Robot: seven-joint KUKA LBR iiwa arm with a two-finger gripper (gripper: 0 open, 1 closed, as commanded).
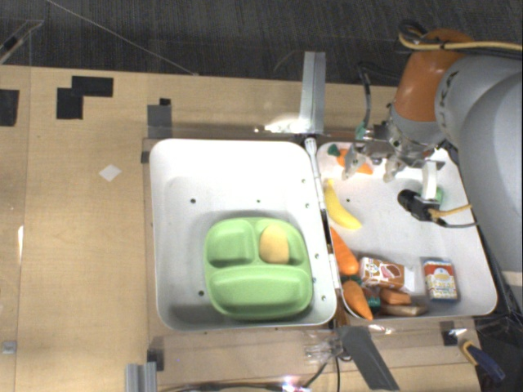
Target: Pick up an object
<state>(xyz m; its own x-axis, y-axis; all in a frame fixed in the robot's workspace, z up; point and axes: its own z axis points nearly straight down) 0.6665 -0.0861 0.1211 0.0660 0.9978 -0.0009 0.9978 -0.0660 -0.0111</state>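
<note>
Two white bins sit side by side. Gripper [372, 168] hangs over the right bin's [458, 300] far end, fingers spread, holding nothing; banana [339, 208] lies just beside it.

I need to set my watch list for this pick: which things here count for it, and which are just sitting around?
For the pick, in the right bin:
- gripper, over the far end
- banana
- carrots
- two small packets

Lying about:
- left bin
- green divided tray
- yellow fruit in the tray's upper right compartment
</note>
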